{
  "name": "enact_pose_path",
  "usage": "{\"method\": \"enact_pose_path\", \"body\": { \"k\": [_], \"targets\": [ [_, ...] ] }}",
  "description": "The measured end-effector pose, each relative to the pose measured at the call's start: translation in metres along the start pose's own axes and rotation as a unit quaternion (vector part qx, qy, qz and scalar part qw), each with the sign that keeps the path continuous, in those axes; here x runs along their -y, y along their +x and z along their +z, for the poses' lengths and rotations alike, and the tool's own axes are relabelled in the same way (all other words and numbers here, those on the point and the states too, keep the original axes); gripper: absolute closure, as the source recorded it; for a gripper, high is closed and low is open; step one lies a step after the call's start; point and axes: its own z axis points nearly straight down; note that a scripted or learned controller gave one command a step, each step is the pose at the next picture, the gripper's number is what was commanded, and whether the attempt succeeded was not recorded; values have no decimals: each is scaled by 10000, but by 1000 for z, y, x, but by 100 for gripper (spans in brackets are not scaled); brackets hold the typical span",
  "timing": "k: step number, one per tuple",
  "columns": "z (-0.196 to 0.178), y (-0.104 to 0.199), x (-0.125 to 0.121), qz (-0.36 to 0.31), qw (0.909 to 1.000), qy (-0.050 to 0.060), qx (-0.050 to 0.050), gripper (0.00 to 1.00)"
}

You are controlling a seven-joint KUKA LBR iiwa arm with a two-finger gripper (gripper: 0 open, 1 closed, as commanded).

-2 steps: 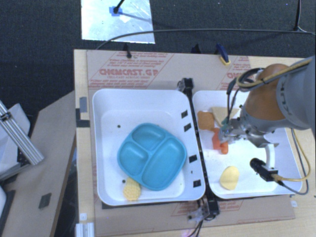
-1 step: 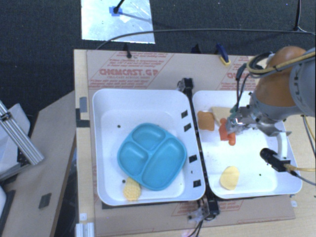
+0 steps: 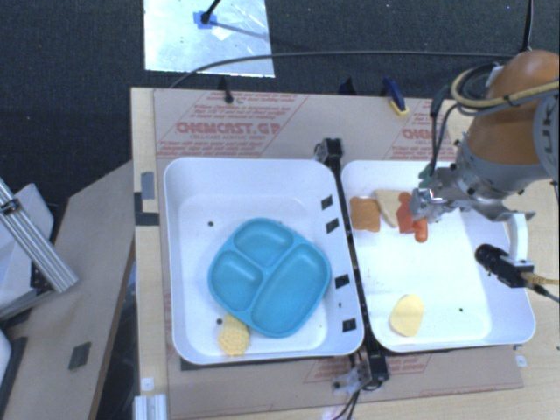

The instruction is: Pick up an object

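The right bin (image 3: 512,318) holds several toy foods. A red-orange piece (image 3: 409,222) lies near the bin's far side, with a beige slice (image 3: 387,205) and an orange-brown piece (image 3: 365,214) just to its left. A pale yellow piece (image 3: 406,314) rests nearer the front. My gripper (image 3: 426,205) hangs low directly over the right end of the red-orange piece and hides part of it. Whether it touches the piece cannot be told from this angle.
In the left bin (image 3: 188,226) a blue divided plate (image 3: 269,276) lies flat, and a round yellow waffle-like piece (image 3: 233,336) sits at its front corner. A black fitting (image 3: 497,263) on the arm juts over the right bin's right side. Clips line the divider (image 3: 343,252).
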Motion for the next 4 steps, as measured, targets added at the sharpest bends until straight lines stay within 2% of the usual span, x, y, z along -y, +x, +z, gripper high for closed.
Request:
{"method": "enact_pose_path", "body": {
  "k": [1,2,4],
  "targets": [
    [-44,2,-2,1,10000,5,1,100],
    [-46,53,-19,-21,10000,19,-8,100],
    [-8,154,-64,-18,10000,26,-6,100]
  ]
}}
